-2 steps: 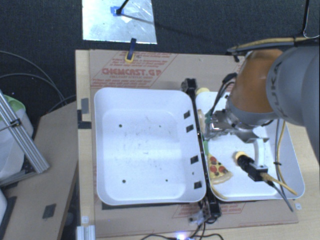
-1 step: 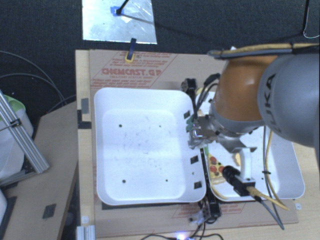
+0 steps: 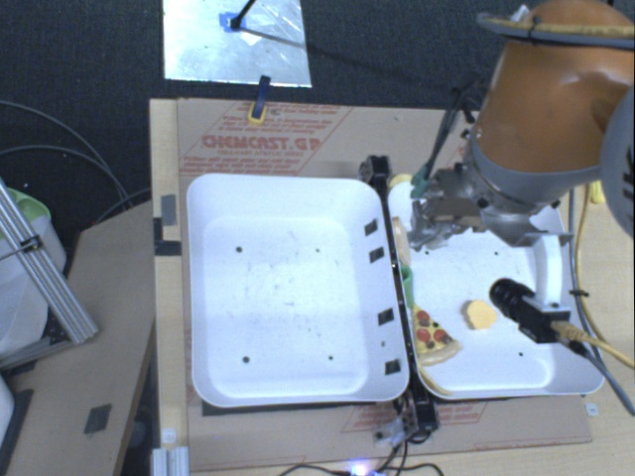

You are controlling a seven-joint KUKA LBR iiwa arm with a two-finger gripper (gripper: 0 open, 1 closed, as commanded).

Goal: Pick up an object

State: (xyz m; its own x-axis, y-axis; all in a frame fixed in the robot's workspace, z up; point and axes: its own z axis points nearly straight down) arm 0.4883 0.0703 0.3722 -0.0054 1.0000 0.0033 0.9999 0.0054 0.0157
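Lying in right bin (image 3: pixel 516 365), one pizza slice (image 3: pixel 434 336), one yellow piece (image 3: pixel 481 314)

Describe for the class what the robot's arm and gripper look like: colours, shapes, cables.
The arm is bulky and rounded, with a broad orange band above a grey wrist section. A thin dark cable runs down beside it toward the gripper, a small grey metal assembly. A black cylindrical part juts out below the wrist.

I see the bench (image 3: pixel 119 266) mid-frame carrying a cardboard sheet (image 3: pixel 298 132), with two white bins (image 3: pixel 288 191) side by side on it.
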